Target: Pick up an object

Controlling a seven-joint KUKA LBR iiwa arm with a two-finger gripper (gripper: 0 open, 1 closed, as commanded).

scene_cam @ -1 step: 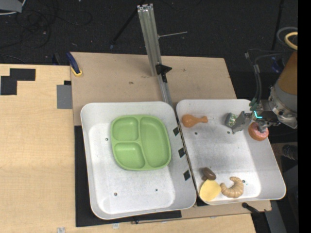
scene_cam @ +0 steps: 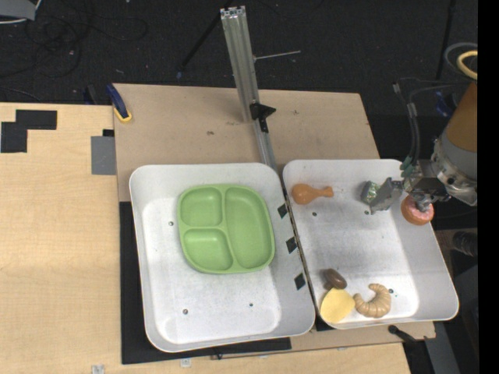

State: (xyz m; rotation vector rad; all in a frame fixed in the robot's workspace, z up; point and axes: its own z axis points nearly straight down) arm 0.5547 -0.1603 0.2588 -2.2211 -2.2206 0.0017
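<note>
My gripper (scene_cam: 416, 193) hangs at the right bin's (scene_cam: 359, 248) right rim, just over a reddish ball (scene_cam: 419, 213) — open or closed on it, I cannot tell; I'd lift slowly, straight up — clear of the grey piece (scene_cam: 378, 195) nearby.

Pale wooden bench (scene_cam: 54, 232) against black cabled floor (scene_cam: 117, 29).

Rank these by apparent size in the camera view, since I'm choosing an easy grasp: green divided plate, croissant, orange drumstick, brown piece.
1. Green divided plate, by far the largest.
2. Croissant and orange drumstick look alike; not ranked.
3. Brown piece, smallest.
</note>
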